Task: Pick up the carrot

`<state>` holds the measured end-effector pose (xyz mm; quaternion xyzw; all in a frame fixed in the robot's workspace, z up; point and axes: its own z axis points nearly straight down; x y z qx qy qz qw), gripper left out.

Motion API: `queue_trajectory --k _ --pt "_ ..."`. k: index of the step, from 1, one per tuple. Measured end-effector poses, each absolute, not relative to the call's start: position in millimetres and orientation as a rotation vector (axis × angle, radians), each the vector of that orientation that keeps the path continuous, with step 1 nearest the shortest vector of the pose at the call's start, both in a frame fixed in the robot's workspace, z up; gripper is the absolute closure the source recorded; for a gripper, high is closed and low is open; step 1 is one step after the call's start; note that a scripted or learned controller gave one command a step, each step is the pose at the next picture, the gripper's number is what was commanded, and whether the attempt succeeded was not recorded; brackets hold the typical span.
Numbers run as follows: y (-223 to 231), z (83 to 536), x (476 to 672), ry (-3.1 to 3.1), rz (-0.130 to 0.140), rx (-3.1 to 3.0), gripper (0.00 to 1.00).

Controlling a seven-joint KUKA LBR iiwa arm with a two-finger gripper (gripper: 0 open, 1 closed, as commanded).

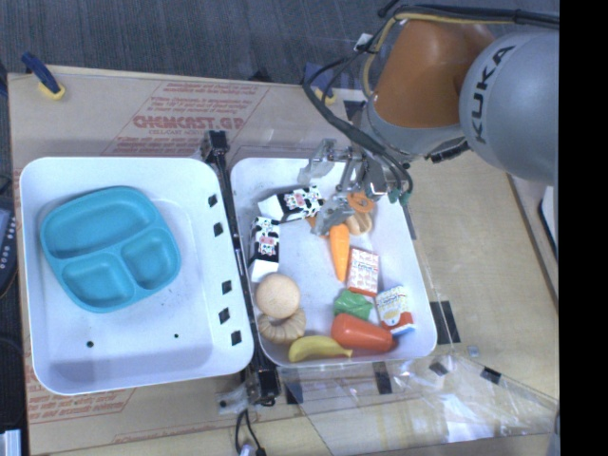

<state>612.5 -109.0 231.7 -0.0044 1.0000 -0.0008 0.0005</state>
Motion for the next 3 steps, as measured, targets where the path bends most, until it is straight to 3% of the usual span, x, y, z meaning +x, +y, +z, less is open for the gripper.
queue_trajectory --k 1,2,3 --pt "-146 92 575.7 3.145 0.000 0.033 0.00" --pt "-143 106 579.7 3.136 -0.001 0.019 1.00" --pt "-155 92 546.0 3.107 0.001 -0.469 1.00"
